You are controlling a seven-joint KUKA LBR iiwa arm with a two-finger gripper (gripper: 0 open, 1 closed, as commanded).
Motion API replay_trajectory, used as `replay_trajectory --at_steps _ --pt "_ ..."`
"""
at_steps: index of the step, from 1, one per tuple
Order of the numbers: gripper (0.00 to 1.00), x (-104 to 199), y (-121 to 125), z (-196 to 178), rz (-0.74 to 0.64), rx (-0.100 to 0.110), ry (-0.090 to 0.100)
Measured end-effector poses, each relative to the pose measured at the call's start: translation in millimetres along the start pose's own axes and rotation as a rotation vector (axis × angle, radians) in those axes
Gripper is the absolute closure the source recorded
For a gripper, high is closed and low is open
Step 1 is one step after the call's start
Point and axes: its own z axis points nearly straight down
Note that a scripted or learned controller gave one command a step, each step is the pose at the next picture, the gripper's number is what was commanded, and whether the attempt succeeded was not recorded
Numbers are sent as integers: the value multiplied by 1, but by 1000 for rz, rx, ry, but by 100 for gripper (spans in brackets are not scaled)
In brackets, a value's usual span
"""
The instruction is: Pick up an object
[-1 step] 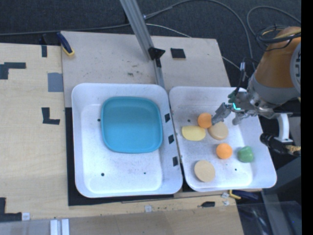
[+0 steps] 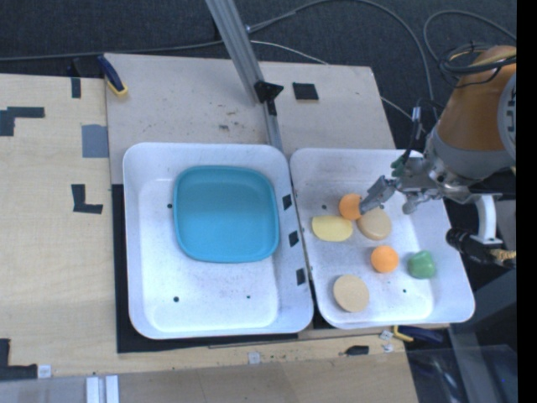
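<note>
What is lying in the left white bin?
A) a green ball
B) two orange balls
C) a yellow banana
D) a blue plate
D: a blue plate lies flat in the left bin, while the small orange, tan, yellow and green pieces all sit in the right bin.

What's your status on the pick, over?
End effector low over right bin, fingers spread, nothing between them. Tan disc and orange ball right beside it. Yellow piece crowds both.
</note>
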Motion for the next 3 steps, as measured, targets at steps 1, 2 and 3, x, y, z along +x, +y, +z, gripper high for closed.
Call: replay_trajectory --at_steps 1,2,3 --pt "0 -4 -9 49 1 4 0" --pt "0 -3 -9 91 0 4 0" --pt "0 -3 -8 127 0 -1 -1"
